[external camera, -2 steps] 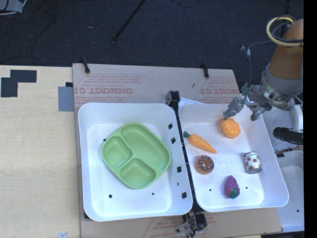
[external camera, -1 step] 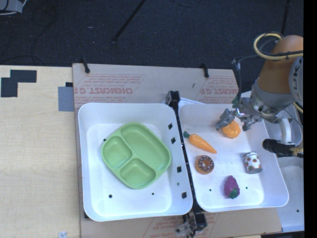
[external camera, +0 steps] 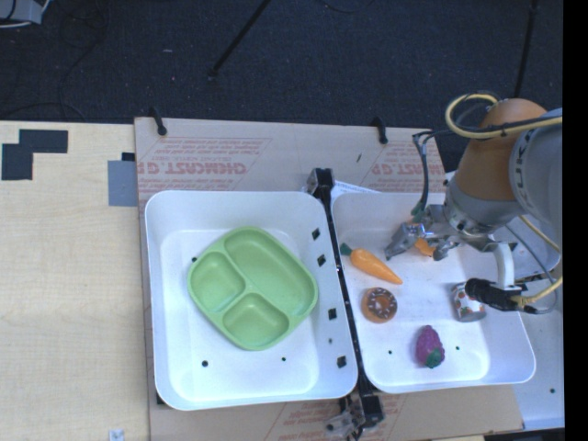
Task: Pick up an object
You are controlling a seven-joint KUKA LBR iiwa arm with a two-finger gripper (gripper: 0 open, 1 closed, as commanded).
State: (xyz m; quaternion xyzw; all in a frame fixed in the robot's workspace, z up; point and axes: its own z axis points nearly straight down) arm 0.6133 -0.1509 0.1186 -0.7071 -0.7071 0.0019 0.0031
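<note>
Tool (external camera: 422, 242) hangs low in the right bin (external camera: 501, 366), fingers spread around a small orange thing (external camera: 424, 243); whether they clamp it I cannot tell. Left of the carrot (external camera: 375, 265) lies the green divided plate (external camera: 252, 288). Below the carrot sit the donut (external camera: 379, 304) and purple grapes (external camera: 429, 346).

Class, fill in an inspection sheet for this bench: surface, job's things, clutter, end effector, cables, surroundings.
Surface: two white bins, left bin, right bin, on cardboard.
Job's things: carrot, donut, purple fruit, small metal piece, all in right bin.
Clutter: green divided plate in left bin.
End effector: low over right bin's far side, something orange at it; grip unclear.
Cables: yellow loop above arm.
Surroundings: wooden bench, dark floor.
</note>
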